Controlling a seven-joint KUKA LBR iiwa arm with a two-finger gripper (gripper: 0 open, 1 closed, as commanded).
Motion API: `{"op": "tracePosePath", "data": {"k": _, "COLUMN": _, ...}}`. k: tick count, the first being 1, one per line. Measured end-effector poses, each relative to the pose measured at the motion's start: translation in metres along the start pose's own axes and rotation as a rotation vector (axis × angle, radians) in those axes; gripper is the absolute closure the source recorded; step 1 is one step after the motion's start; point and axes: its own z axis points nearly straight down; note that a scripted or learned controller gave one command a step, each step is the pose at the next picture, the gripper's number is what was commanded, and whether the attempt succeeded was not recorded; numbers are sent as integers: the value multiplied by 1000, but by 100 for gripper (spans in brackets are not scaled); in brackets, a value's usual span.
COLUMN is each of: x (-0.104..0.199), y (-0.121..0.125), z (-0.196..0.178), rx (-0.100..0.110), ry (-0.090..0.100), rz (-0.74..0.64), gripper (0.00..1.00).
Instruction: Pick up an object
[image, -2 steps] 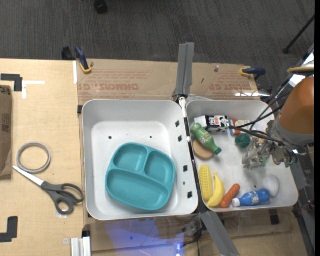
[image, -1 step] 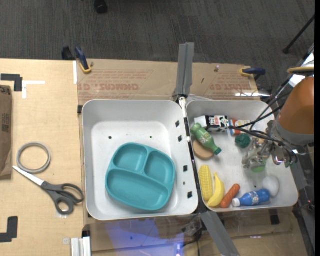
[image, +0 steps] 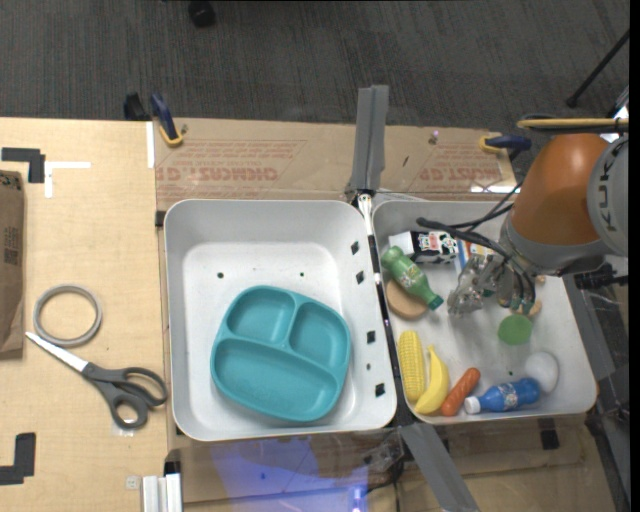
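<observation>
Dark carpet floor (image: 300, 50), pale wooden bench (image: 80, 230), cardboard sheet (image: 260, 165)

One camera hangs above the bench, looking down at a slant on the two bins (image: 270, 225). It stands fairly far off, probably on their near side: bench left of the bins and dark floor beyond them both show.

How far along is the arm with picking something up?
Nothing looks lifted yet. The gripper sits low in the right bin, between the green bottle and green disc; its grip is unclear. The corn, banana and carrot lie untouched. Grasping and lifting remain.
</observation>
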Motion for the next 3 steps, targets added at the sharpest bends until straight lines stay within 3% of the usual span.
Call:
{"op": "tracePosePath", "data": {"k": 1, "x": 3, "y": 50, "z": 0, "rx": 0, "ry": 0, "rz": -66, "gripper": 0}}
{"op": "tracePosePath", "data": {"k": 2, "x": -43, "y": -17, "z": -1, "rx": 0, "ry": -2, "rz": -218, "gripper": 0}}
{"op": "tracePosePath", "data": {"k": 3, "x": -26, "y": 3, "z": 0, "rx": 0, "ry": 0, "rz": -65, "gripper": 0}}
